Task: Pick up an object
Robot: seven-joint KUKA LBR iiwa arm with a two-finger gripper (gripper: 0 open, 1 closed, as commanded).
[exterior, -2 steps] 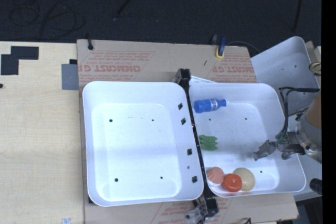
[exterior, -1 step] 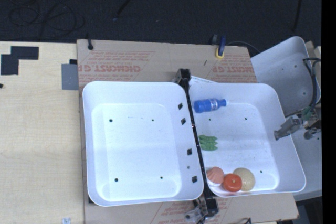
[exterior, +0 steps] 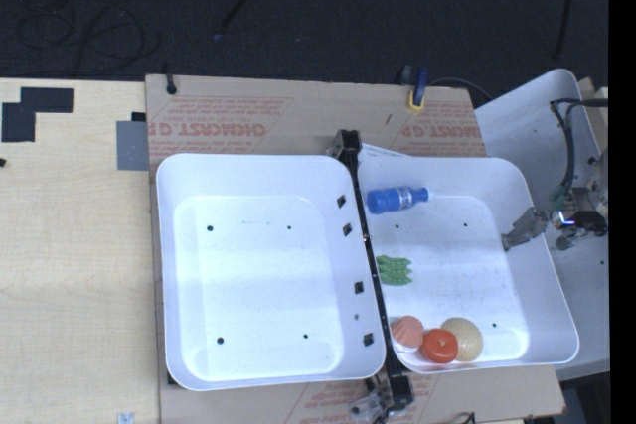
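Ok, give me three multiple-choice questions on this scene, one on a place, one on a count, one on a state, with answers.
1. Where does the blue bottle lie?
A. left bin
B. right bin
C. on the cardboard

2. How many things lie in the right bin?
A. two
B. five
C. eight

3. How is the bottle resting?
A. on its side
B. upright
C. held in the pincer

Answers:
1 B, it lies near that bin's top left.
2 B, bottle, green object, and three round pieces.
3 A, it lies flat.
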